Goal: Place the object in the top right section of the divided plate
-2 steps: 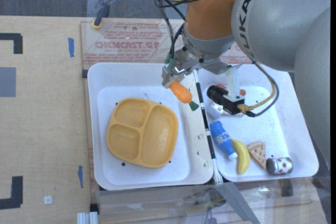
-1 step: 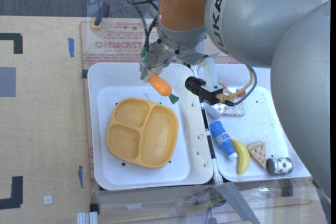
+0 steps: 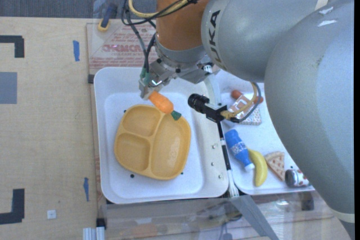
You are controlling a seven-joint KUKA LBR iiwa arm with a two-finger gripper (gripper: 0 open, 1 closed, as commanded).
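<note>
Arm's grey bulk [image 3: 292,36] nearest you | claw [image 3: 151,82] grip: you cannot tell | carrot [image 3: 163,104] just below-right, long axis slanting, over divided plate [image 3: 151,143] top edge

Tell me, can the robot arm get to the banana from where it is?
Probably yes. The banana lies uncovered in the right bin, between the blue bottle and a pizza slice toy. The end effector is over the left bin, by the carrot.
</note>
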